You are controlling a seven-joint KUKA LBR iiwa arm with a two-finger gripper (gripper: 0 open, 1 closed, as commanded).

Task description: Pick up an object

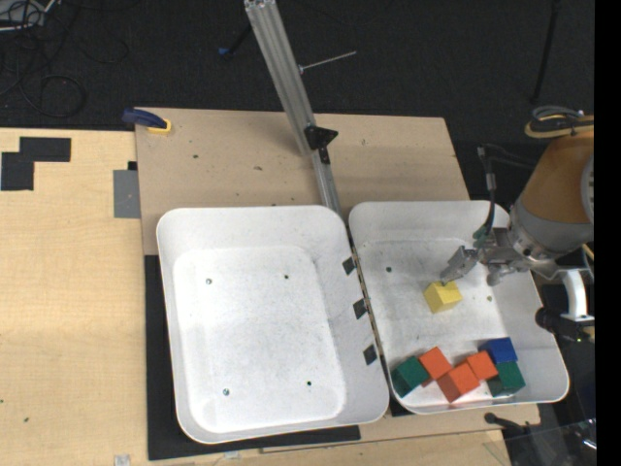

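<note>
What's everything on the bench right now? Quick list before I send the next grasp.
yellow block: 1, yellow, middle of the right bin, lying apart from the other blocks
orange blocks: about 3, orange, clustered at the right bin's near edge
green blocks: 2, dark green, at either end of that cluster
blue block: 1, blue, at the cluster's right end
right bin: 1, white
left bin: 1, white
metal rail: 1, grey, slanting up behind the bins
clamp: 1, blue and yellow, bench's far left corner
arm: 1, grey with orange band, at right
hand: 1, above the yellow block, nothing between its fingers
</note>
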